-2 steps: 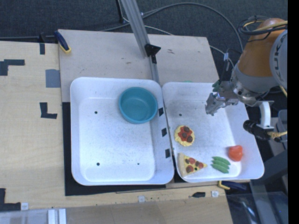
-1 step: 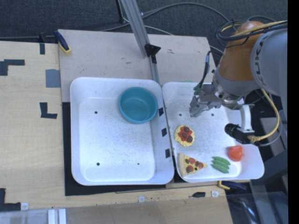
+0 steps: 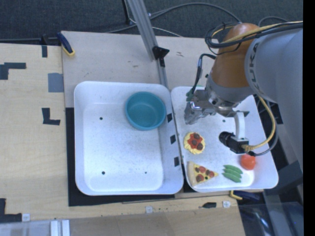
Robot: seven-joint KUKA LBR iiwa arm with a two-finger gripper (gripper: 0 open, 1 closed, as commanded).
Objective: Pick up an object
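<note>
Gripper (image 3: 196, 113): positioned over the upper left part of the right bin (image 3: 263, 180), close to the divide between the two bins; metal body seen from above, fingers hidden beneath it, so whether the jaws stand wide, narrow or closed on anything cannot be told. Nothing is seen between them. Arm (image 3: 256, 58): grey, with an orange band, entering from the right and covering the upper right of the right bin; black cables loop over its top, and a yellow cable runs down its side toward a small black fitting (image 3: 230, 140) hanging over the bin floor. Contents of the right bin, all lying free on the white floor: round tart with red topping (image 3: 195, 143), just below the gripper; pizza slice (image 3: 201, 173), near the bin's lower left corner, below the tart; green pea pod (image 3: 233, 173), just right of the pizza slice; tomato (image 3: 248, 162), just above and right of the pea pod, near the black fitting. Left bin (image 3: 98, 176): holds one blue bowl (image 3: 145, 110), upright, in its upper right area, well apart from the gripper. Bench (image 3: 29, 82): pale wood, carrying both bins side by side, with dark tape marks on its left part. Metal pole (image 3: 142, 21): slanting down from the top toward the gap between the bins.
</note>
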